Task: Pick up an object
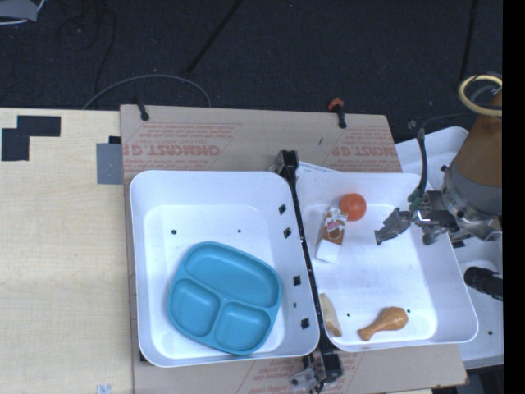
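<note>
Objects for picking are found in the right bin [447,294], and four of them can be counted there. One small bottle [332,232] with a brown label is seen lying near the middle wall. One orange-red ball [353,206] is placed just beside the bottle, on its far right side. One toy chicken leg [383,322] is seen lying near the front of that bin. One tan, bread-like piece [330,314] is tucked at the near left corner, against the wall.

Two white bins are set side by side on a brown cardboard sheet [246,142]. In the left bin [156,220] one blue plate [223,296] with three parts is laid flat.

One arm [484,158] is seen reaching in from the right, with its orange band held above the wrist. The gripper [395,225] is held over the right bin, pointed toward the left. It is kept to the right of the ball and the bottle and is not touching them. Whether its tips are apart or together cannot be told, because they look dark and small. Nothing is seen held between them.
</note>
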{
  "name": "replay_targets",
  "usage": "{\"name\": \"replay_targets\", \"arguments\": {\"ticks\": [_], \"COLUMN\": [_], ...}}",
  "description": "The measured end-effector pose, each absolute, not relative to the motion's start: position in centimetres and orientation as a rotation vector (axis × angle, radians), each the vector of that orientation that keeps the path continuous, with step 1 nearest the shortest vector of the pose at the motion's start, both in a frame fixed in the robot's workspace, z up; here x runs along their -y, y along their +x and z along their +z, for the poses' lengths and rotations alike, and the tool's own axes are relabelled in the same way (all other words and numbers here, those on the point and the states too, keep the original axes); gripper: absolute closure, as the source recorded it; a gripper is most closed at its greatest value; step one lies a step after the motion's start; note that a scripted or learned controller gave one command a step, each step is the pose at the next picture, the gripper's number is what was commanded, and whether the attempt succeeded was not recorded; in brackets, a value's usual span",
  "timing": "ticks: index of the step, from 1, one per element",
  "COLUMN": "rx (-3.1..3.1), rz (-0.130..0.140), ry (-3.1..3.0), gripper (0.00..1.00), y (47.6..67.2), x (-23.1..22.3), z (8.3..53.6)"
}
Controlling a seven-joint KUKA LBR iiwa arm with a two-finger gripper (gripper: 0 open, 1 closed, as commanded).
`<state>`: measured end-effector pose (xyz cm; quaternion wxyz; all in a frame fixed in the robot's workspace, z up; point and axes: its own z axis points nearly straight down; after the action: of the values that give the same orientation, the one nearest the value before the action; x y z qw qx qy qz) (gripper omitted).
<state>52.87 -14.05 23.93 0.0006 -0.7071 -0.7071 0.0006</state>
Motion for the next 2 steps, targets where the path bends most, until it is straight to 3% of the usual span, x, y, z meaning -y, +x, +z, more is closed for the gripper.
{"name": "replay_targets", "arguments": {"ticks": [2], "rx": [2.217], "rz": [0.004], "ry": [-2.217], "gripper": [0.00], "y": [52.9], "x": [13.3], "z": [11.5]}}
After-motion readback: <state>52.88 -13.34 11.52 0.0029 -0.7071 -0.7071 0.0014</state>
